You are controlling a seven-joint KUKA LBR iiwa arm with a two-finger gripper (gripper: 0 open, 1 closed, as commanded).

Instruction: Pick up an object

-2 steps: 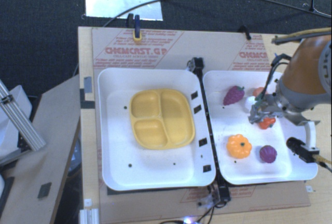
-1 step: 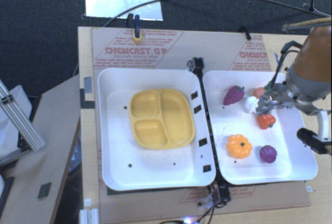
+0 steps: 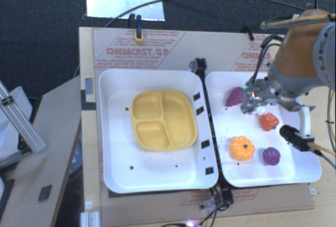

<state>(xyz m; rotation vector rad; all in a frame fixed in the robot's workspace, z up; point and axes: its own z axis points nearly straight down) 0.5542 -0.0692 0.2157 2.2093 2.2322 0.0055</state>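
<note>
Four small toy foods are lying in the right bin (image 3: 310, 168); my gripper (image 3: 251, 102) is hovering beside the purple one (image 3: 234, 96), probably light, hard, slippery; cannot tell my grip state.

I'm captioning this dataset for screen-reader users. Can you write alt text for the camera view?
A grey-and-orange robot arm reaches into the right white bin, its gripper beside a magenta toy, with red, orange and purple toys nearby. The left bin holds a yellow divided tray.

Open floor lies between the orange pumpkin (image 3: 242, 148) and pink toy (image 3: 234, 97).
</note>
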